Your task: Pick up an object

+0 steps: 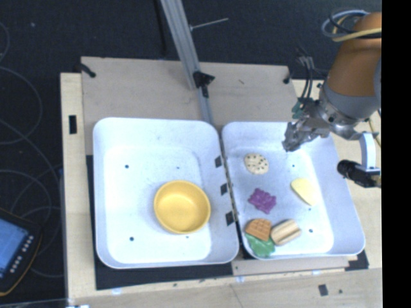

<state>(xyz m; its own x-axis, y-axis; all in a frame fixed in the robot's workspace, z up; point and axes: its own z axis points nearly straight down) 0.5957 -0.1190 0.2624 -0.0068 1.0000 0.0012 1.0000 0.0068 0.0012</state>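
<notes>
Grey two-finger gripper (pixel 297 137) hovering over the right white bin (pixel 321 239).
Nothing is sitting between its fingers; their spread is unclear, above a speckled round cookie (pixel 256 163).

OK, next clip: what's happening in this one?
A grey and orange arm reaches in from the right, its tool hanging over the back of the right bin. That bin has a speckled cookie, a purple piece, a pale yellow wedge, a waffle and a bread roll. The left bin has a yellow bowl. Nothing looks lifted yet.
</notes>
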